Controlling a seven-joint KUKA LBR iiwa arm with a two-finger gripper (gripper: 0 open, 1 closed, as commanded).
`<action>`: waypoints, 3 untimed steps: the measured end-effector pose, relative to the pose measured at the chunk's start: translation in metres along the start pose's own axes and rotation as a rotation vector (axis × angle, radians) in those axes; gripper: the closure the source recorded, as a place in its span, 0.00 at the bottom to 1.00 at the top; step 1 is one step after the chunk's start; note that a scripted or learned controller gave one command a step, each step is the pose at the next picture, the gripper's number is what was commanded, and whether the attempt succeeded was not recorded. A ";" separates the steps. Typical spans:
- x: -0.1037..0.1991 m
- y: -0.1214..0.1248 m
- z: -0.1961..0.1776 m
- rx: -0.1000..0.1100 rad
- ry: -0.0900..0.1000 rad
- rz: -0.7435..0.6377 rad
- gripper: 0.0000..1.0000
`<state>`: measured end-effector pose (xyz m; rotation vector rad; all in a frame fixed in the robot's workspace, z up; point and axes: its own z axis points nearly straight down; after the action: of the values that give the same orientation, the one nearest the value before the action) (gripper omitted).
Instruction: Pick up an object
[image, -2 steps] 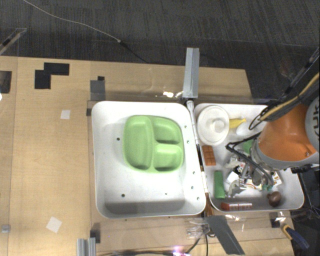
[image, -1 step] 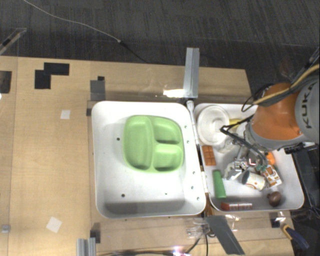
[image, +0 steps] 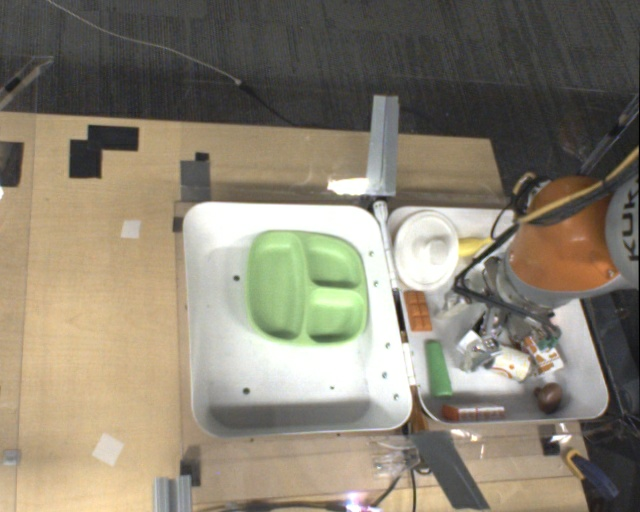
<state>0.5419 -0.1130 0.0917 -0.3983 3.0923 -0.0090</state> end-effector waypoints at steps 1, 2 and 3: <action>0.040 -0.011 -0.001 -0.001 0.001 0.020 0.00; 0.014 0.017 -0.001 0.002 0.003 0.272 0.00; 0.036 0.028 -0.002 0.001 -0.003 0.373 0.00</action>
<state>0.5004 -0.0954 0.0922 0.1814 3.1089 -0.0023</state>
